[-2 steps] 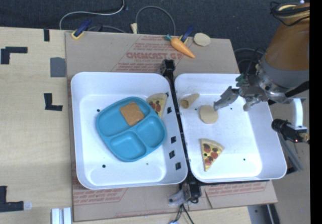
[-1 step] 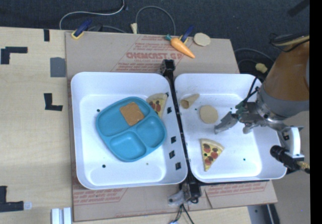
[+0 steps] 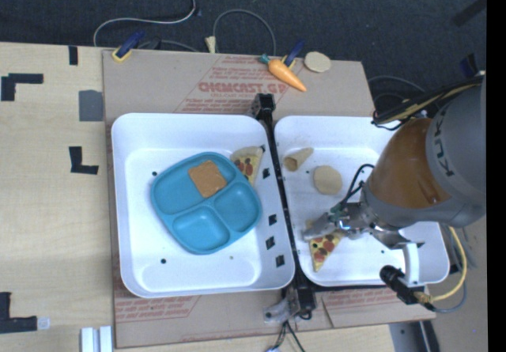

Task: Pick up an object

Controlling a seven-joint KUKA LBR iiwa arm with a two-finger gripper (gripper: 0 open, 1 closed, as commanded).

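The gripper [image 3: 326, 225] hung low in the right bin [image 3: 357, 127], just at twelve o'clock of the pizza slice [image 3: 322, 249]; whether it was open or closed I could not tell. A tan disc [image 3: 326, 179] lay at its twelve o'clock, apart.

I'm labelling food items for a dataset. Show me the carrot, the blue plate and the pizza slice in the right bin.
carrot [image 3: 286, 75], camera view, middle of the orange body.
blue plate [image 3: 190, 225], camera view, bare lower compartment.
pizza slice [image 3: 322, 249], camera view, centre of the topping.
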